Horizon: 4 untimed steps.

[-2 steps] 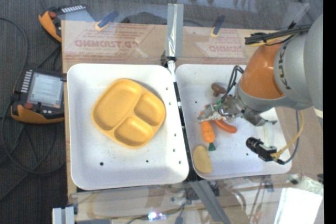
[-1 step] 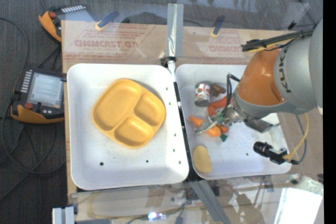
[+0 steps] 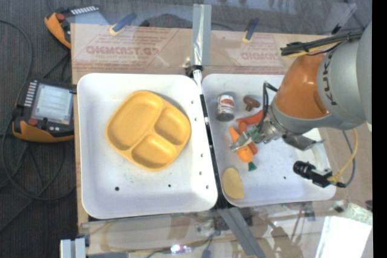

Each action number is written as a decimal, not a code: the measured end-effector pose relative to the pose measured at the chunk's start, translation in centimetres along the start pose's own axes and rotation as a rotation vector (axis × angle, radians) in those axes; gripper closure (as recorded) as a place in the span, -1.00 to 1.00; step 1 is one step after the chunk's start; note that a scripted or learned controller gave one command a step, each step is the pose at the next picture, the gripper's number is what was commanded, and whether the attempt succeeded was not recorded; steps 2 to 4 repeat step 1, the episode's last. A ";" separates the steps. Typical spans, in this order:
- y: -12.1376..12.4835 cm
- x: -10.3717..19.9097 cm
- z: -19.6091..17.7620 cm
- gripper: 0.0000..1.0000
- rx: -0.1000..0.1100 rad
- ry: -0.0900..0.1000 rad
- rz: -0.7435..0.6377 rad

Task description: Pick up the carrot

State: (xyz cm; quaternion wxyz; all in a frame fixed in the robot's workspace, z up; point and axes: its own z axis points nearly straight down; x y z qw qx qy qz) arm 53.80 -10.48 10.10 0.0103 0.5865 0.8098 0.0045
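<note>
The carrot lies in the right bin, orange with a small green tip pointing toward the front. My gripper is low over the carrot's upper end, touching or nearly touching it. The wrist hides part of the carrot. From this angle I cannot make out whether the gripper has hold of it.
Other orange pieces lie just behind the gripper. A small can and a brown mushroom-like piece sit at the bin's back. A tan oval lies at the front left. The left bin holds a yellow divided plate.
</note>
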 end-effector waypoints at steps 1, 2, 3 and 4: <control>6.4 5.4 -8.1 1.00 0.024 0.008 0.239; 6.4 5.4 -8.1 1.00 0.024 0.008 0.239; 6.4 5.4 -8.1 1.00 0.024 0.008 0.239; 6.4 5.4 -8.1 1.00 0.024 0.008 0.239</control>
